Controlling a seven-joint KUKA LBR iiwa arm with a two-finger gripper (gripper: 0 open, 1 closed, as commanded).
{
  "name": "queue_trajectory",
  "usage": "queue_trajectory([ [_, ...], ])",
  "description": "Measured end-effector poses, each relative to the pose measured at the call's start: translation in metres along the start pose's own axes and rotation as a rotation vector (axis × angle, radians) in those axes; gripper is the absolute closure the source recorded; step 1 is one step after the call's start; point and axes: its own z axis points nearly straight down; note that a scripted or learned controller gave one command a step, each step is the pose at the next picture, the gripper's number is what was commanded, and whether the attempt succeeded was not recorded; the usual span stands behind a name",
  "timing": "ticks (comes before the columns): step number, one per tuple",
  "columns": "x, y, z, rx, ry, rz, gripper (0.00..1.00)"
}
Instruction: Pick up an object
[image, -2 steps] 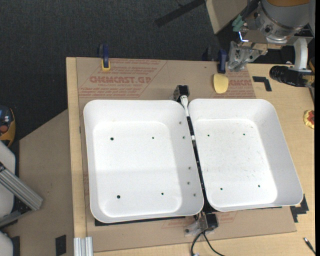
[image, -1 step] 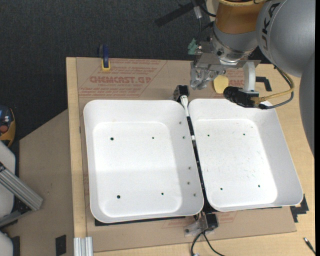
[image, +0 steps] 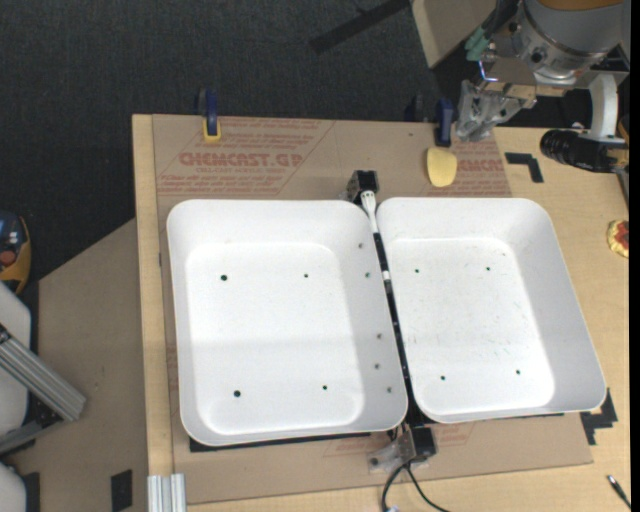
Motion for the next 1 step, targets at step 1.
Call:
queue_trajectory([
  [1,0.0318,-0.0001,0.0907,0.022,0.005,-0.009,1.00],
])
